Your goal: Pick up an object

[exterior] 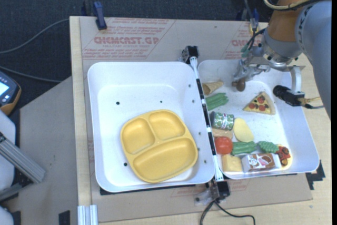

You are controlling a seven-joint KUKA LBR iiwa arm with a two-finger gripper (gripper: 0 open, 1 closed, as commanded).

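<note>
My gripper [241, 77] hangs low over the back of the right bin [303, 129], reaching in from the right. A small dark brown lump [239, 85] sits right at its tip; whether it is gripped is unclear. A pizza slice [259, 104] lies just right of and in front of the gripper. A tan wedge [213, 87] and a green pea pod [217, 100] lie to its left by the bin's wall.
Further forward in the right bin lie a green-labelled can [222, 121], a pale yellow oval piece [243, 130], a red tomato [223, 145], a green vegetable [258, 147] and a small carton [259, 162]. The left bin [105, 87] holds a yellow divided plate [158, 145].
</note>
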